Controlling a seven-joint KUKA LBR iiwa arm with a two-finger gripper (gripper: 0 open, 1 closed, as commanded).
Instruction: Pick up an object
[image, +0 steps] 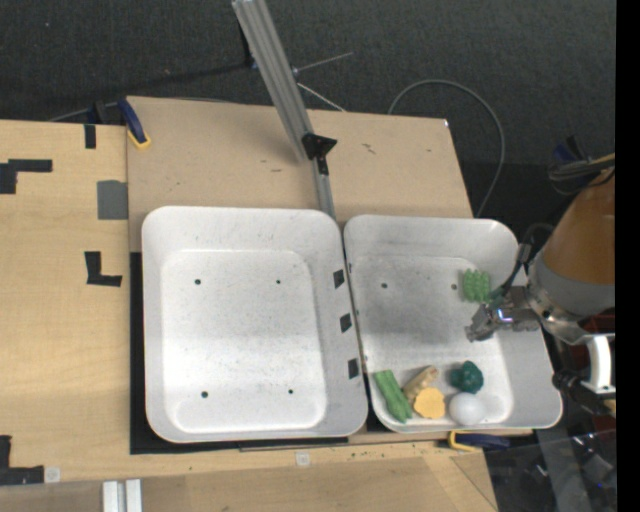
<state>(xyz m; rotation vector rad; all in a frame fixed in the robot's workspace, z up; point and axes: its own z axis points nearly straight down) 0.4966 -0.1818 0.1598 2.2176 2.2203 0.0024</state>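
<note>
Gripper in right bin, green toy beside, items nearby

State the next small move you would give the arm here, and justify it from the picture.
Probably lower the pincer a little toward the light green object beside it near the right bin's far right side. Nothing shows between its fingers, and the other objects lie farther off along the near wall.
</note>
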